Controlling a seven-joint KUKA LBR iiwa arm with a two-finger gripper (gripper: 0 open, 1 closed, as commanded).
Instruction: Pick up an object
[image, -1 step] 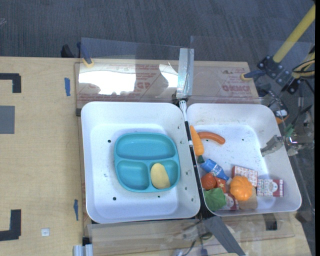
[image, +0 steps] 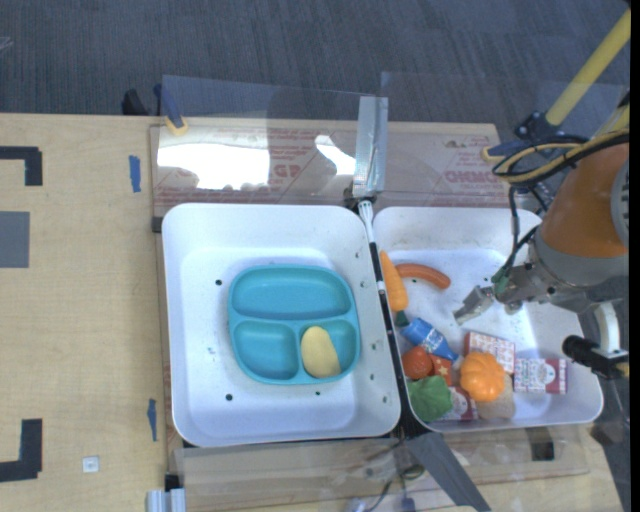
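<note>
The right bin (image: 470, 235) holds several small items. There is an orange carrot (image: 394, 284) by the divider, a curved red-orange sausage (image: 426, 273), a blue bottle (image: 428, 336), a red tomato (image: 417, 364), a green leafy piece (image: 432, 397), an orange pepper (image: 482, 374) and two red-and-white cartons (image: 541, 375). My gripper (image: 472, 304) hangs low over the middle of that bin, just above the cartons and right of the sausage, with nothing seen in it. A yellow potato-like item (image: 319, 351) lies in the lower right compartment of the blue plate (image: 290, 297).
The left bin (image: 190, 300) carries the blue divided plate. A metal divider (image: 371, 150) stands between the bins at the back. The arm's orange band (image: 590, 205) and cables (image: 520, 160) crowd the right bin's far right side.
</note>
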